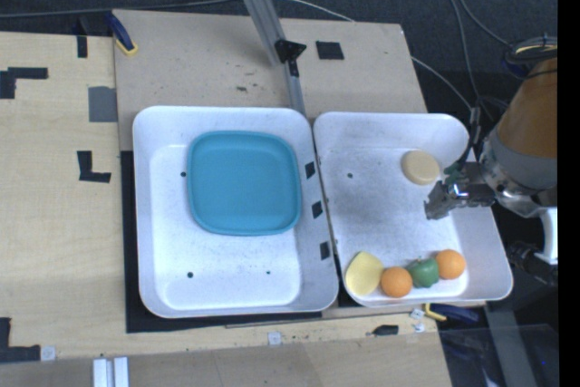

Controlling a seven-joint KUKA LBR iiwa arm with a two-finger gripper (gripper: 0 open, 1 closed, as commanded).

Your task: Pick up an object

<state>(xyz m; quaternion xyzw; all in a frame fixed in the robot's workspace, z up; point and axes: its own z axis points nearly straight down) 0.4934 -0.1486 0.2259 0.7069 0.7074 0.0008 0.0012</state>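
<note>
The right bin holds a beige round piece near its far right side. Along its near edge lie a yellow piece, an orange ball, a green piece and a second orange ball. My gripper hangs over the right side of this bin, just below and right of the beige piece and apart from it. Nothing shows between its fingers. The arm's grey and orange wrist enters from the right.
The left bin carries a blue square plate. A metal pole slants down from the top to the gap between the bins. Cables lie on the dark floor behind the bench.
</note>
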